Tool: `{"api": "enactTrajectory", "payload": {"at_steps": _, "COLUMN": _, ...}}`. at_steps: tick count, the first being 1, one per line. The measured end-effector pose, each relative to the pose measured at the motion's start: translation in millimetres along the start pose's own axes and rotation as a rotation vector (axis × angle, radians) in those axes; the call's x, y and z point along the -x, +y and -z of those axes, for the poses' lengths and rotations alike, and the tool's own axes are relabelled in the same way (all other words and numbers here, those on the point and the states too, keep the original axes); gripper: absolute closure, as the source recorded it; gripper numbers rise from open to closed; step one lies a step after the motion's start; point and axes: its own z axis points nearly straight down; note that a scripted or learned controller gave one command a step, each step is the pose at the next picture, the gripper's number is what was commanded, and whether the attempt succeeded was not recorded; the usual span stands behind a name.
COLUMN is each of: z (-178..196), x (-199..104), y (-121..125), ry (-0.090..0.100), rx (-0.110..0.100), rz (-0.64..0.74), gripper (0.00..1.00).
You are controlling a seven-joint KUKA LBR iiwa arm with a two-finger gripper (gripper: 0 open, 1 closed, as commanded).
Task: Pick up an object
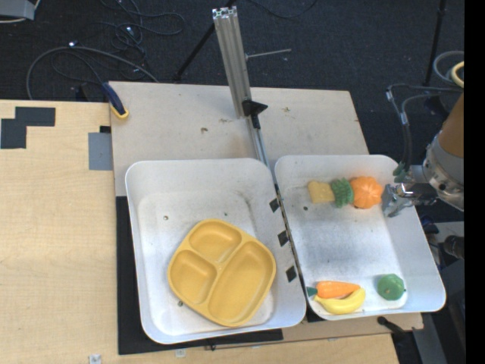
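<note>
White plastic forms both shallow bins on the bench; the left bin (144,203) holds a yellow divided plate (221,271) with three compartments, lying flat toward the bin's near half and turned at a slant; the right bin (356,241) carries the small toys; along its far side lie a pale yellow block (320,192), a green leafy piece (343,192) and an orange round fruit (367,192), set in a row and touching one another; at its near edge a carrot (336,288) rests on top of a yellow banana (342,302), and a green round fruit (390,286) sits just beside them toward the right corner; the middle of that bin's floor is scuffed grey; the grey arm (453,158) comes in from the right, and its gripper (397,196) hangs at the right rim of the right bin, just beside the orange round fruit; whether it touches the fruit cannot be told; nothing is seen between its fingers, and whether they are spread or pressed together cannot be told at this size; behind the bins a slotted aluminium post (233,59) stands on a pale board (318,120); a light wooden table (53,226) lies to the left; black cables (83,51) trail over the dark floor beyond.
</note>
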Motion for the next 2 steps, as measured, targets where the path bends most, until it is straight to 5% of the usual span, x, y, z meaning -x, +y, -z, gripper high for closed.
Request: {"api": "enactTrajectory", "payload": {"at_steps": 2, "z": -16.5, "x": -91.4, "y": 15.1, "ry": 0.003, "rx": -0.006, "rz": 0.003, "gripper": 1.0}}
